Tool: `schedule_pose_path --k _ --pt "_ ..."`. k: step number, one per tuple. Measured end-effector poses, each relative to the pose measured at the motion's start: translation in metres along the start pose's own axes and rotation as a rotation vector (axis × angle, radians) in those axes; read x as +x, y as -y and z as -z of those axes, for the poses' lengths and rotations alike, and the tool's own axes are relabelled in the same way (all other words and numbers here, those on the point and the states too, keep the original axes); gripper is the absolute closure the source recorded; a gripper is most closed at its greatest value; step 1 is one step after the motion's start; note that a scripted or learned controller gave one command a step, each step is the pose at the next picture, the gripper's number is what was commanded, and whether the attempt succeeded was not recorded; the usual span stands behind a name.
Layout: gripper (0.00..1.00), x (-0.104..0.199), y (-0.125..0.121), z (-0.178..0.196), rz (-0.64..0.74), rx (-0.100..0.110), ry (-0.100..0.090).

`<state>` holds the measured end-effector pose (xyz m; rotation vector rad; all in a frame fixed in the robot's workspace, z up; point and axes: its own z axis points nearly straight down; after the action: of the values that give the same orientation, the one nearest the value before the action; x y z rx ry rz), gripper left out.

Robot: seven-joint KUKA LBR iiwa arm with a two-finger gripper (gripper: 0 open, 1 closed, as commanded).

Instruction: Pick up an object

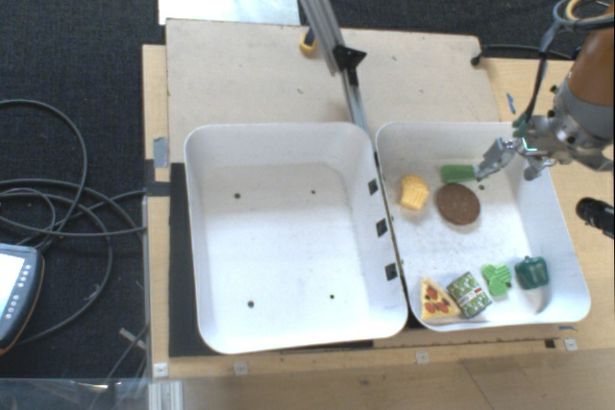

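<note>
Gripper [512, 158] hangs over the right bin [567, 235], fingers spread, holding nothing. Just off its left fingertip we note a green block [458, 173]: probably light, stiff plastic; pinch across its narrow sides.

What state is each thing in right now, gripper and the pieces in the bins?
Gripper: open, over the right bin's far side, holding nothing.
Green block: lying flat, just left of the gripper.
Brown disc: flat on the bin floor.
Yellow piece: resting near the divider.
Pizza slice: flat, at the near wall.
Green box: lying tilted beside the slice.
Green pepper: on its side, near corner.
Left bin: upright.
</note>
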<state>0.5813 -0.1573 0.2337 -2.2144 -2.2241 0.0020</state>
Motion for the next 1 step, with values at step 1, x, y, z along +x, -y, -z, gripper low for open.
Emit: schedule_pose_path --k 1 --pt "0.00 -0.0001 -0.0008 0.0023 0.000 -0.004 0.001"
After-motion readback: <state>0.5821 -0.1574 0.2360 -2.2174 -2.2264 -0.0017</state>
